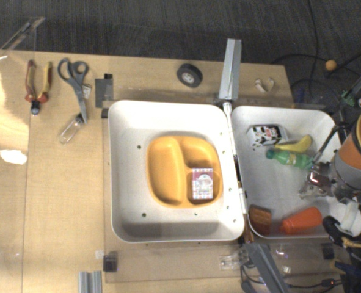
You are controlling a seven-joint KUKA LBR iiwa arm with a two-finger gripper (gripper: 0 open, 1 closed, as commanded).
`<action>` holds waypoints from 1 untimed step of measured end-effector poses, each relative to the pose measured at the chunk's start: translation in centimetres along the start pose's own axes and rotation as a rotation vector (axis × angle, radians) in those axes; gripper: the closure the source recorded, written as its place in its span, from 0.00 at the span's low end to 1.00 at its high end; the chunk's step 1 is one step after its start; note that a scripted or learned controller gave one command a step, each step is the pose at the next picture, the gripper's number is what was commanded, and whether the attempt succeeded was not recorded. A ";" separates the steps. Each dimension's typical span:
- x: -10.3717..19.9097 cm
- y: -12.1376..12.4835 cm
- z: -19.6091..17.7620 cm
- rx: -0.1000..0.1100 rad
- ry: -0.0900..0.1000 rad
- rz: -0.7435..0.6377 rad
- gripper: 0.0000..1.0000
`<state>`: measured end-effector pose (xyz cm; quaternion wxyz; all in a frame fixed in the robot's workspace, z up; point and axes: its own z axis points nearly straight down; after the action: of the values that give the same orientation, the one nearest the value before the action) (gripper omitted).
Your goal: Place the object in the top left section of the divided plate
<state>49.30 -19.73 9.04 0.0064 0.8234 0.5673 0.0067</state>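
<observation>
Hand [314, 185] at right bin's [253, 118] right edge, grip state unclear; divided plate [168, 163] well apart.

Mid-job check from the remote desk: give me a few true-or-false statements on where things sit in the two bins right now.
1. The yellow divided plate sits in the left bin. True.
2. The small carton lies in the plate's top left section. False: it lies in the lower right section.
3. The banana is in the right bin. True.
4. The green bottle stands on the plate. False: it lies in the right bin, beside the banana.
5. The orange carrot-like object is near the right bin's bottom edge. True.
</observation>
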 end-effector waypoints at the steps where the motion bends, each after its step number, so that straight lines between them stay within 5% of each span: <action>1: 0.0 0.0 0.0 0.001 -0.001 0.341 1.00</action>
<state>49.32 -19.72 9.01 0.0053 0.9079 0.4191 0.0069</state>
